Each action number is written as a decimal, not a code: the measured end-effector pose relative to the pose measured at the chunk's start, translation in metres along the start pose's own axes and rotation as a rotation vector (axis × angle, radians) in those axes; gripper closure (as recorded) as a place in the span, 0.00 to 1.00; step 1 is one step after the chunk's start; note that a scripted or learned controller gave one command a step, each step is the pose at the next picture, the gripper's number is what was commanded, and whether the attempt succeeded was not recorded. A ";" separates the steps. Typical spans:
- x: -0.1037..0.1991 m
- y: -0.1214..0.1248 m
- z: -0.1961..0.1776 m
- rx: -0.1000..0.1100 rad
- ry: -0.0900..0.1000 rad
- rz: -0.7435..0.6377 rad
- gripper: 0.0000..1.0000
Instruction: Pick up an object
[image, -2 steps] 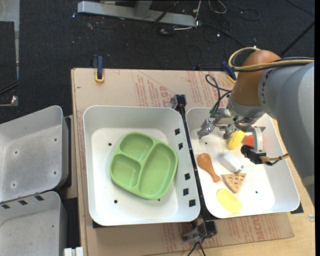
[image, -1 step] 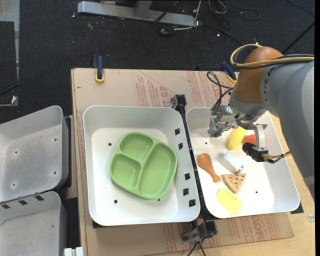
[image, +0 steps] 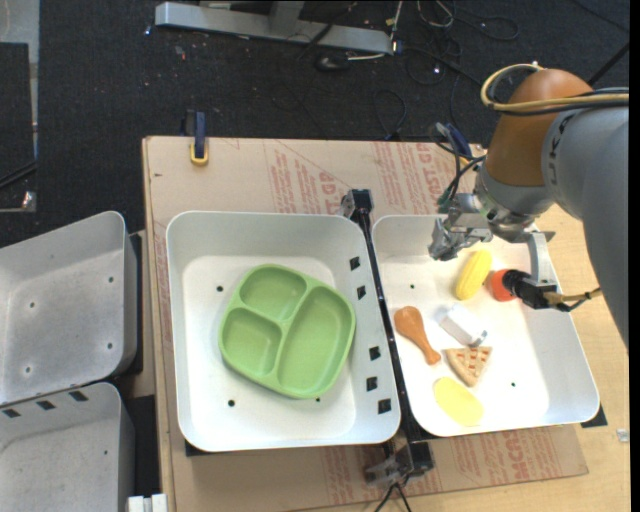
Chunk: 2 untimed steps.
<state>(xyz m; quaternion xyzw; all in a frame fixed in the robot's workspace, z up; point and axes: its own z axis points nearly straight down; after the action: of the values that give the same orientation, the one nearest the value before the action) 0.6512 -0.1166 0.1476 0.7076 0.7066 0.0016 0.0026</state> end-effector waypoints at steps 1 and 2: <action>-0.005 0.000 -0.044 -0.001 0.000 0.000 1.00; -0.006 -0.008 -0.100 -0.002 0.000 0.000 1.00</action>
<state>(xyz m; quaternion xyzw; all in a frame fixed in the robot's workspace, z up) 0.6426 -0.1229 0.2475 0.7075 0.7067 0.0021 0.0033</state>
